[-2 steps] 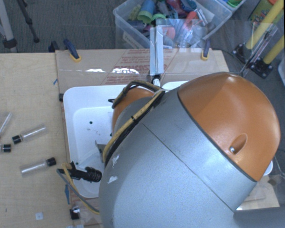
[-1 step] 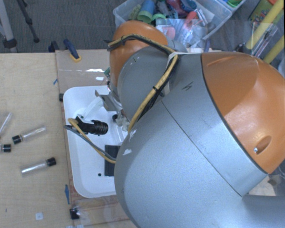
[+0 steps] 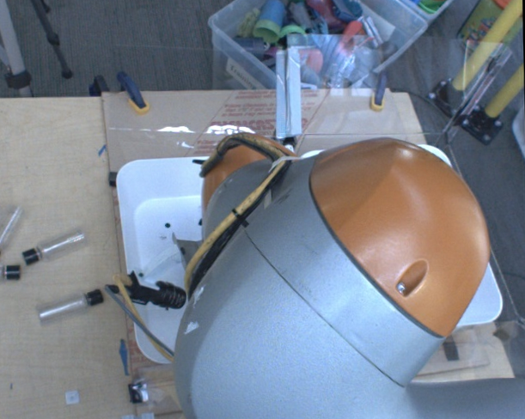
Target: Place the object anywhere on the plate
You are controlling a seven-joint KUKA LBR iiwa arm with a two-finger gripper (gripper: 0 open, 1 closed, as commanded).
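One arm [image 3: 334, 288] blocked most of both bins, reaching down over the left bin [image 3: 147, 217]; I couldn't tell the gripper's state or locate the object or plate under it, so my guess was mid-reach, needing a clear look next.

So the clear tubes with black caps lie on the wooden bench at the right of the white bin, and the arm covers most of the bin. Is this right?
Not quite. The camera view shows the clear tubes with black caps lying on the wooden bench at the left of the white bin, not the right. The rest holds: the arm covers most of the bin.
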